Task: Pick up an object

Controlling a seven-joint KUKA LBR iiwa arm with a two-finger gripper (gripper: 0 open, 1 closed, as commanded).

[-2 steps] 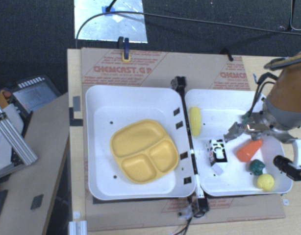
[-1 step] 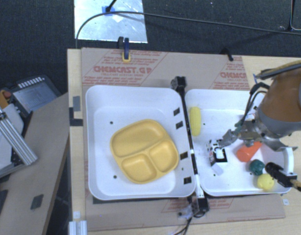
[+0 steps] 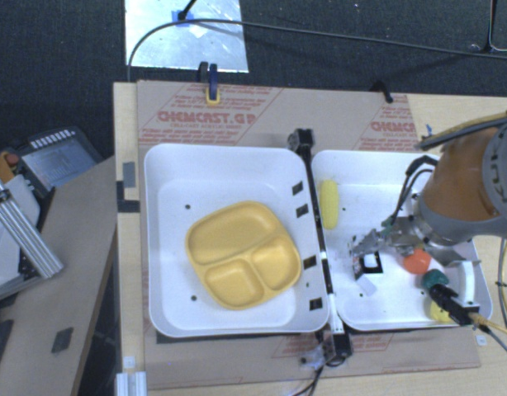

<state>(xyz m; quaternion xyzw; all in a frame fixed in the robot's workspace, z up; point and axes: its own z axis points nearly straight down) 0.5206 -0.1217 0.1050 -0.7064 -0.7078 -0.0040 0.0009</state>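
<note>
Pincer: gripper (image 3: 365, 250) low over the floor of the right bin (image 3: 353, 176), at about 7 o'clock in that bin; how wide it stands cannot be told, and nothing shows held.
Arm: grey with an orange band, coming in from 3 o'clock.
Nearby objects: small black-and-white item (image 3: 371, 263) just beside the gripper at 5 o'clock; orange ball (image 3: 416, 261) at its 3 o'clock; teal piece (image 3: 436, 280) and yellow piece (image 3: 439, 310) toward 4 o'clock.
Yellow oblong (image 3: 329, 203): near the right bin's 10 o'clock wall.
Left bin (image 3: 167, 184): holds a yellow divided plate (image 3: 241, 254).
</note>
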